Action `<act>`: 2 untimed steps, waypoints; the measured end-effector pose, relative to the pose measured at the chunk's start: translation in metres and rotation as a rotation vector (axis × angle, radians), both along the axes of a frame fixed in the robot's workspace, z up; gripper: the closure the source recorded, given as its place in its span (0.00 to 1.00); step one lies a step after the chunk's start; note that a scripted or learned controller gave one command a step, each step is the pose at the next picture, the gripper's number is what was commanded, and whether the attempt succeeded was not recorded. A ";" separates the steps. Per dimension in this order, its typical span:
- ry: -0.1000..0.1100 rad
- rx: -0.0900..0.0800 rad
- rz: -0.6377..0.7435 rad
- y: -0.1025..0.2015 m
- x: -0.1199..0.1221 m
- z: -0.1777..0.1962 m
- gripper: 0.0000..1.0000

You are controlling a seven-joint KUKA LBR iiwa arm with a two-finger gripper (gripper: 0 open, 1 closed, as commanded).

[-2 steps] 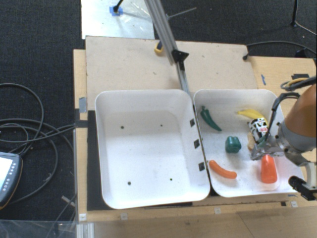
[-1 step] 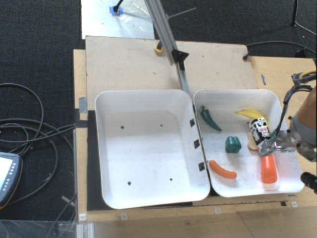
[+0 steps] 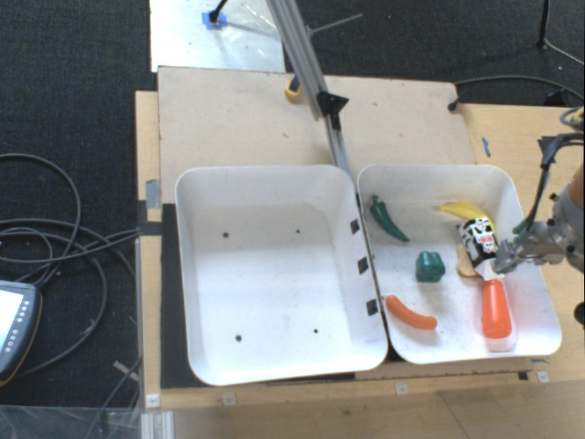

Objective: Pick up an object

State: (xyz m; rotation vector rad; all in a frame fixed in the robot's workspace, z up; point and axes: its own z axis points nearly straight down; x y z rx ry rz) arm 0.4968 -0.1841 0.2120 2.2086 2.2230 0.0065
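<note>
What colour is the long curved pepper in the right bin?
Dark green pepper, clearest in the camera view.

Bright even overhead light, soft shadows, slight blur.

- Arm point(image 3: 569, 236) enters from right edge of view, wrist low and reaching leftward.
- Gripper point(image 3: 504, 262) at arm's left end; finger state unreadable.
</note>
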 end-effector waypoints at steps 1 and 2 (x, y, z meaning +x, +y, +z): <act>0.001 0.000 0.000 0.000 0.002 0.042 1.00; 0.004 0.002 0.003 0.038 0.034 0.038 1.00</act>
